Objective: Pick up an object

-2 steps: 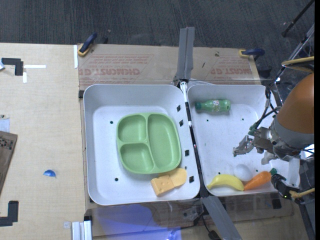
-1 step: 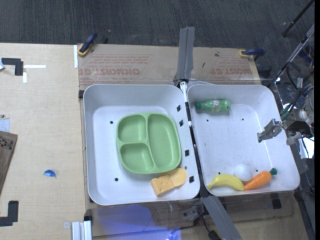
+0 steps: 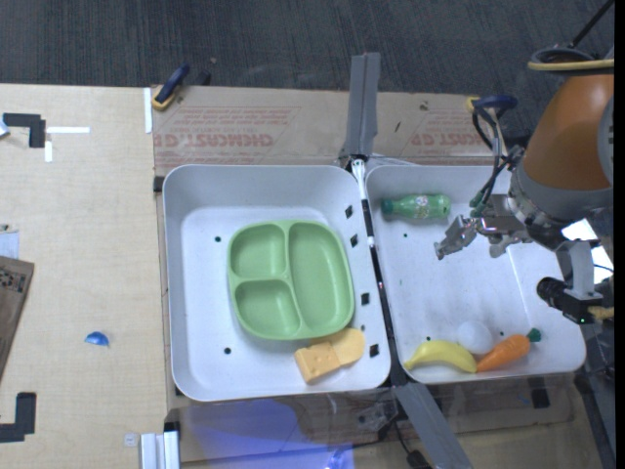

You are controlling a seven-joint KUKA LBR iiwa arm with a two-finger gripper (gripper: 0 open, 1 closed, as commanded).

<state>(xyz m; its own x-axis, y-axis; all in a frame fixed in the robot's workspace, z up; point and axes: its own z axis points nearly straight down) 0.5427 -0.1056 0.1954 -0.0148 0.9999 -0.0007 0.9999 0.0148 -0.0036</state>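
Note:
In the right bin (image 3: pixel 430 291), a green bottle (image 3: pixel 415 206) lies on its side near the back wall. A banana (image 3: pixel 441 356) and an orange carrot (image 3: pixel 506 351) rest against the front wall, with a small pale round object (image 3: pixel 476 335) just behind them. My gripper (image 3: pixel 479 237) hovers over the right bin's back right part, just right of and below the bottle. It is open, and nothing sits between its fingers.
The left bin (image 3: pixel 195 291) holds a green divided plate (image 3: pixel 291 279) and a yellow cheese wedge (image 3: pixel 329 353) at its front edge. A grey divider (image 3: pixel 363 115) stands behind the bins. The arm's orange band (image 3: pixel 576 135) rises at the right.

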